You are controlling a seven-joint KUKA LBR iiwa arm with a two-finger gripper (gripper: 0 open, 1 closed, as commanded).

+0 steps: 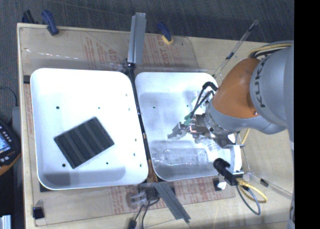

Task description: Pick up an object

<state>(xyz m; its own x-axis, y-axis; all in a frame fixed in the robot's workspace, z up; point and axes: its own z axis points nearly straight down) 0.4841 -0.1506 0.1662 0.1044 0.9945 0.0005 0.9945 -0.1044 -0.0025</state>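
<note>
One clear plastic bottle (181, 157) lies sideways below the end effector (176, 131); its grip state is unclear.

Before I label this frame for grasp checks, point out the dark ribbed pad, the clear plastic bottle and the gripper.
dark ribbed pad (84, 141), camera view, pad's middle
clear plastic bottle (180, 157), camera view, bottle's body
gripper (176, 131), camera view, between fingertips

One fixed camera high above the bench (30, 43), slanting down on both white bins (45, 80).
</note>
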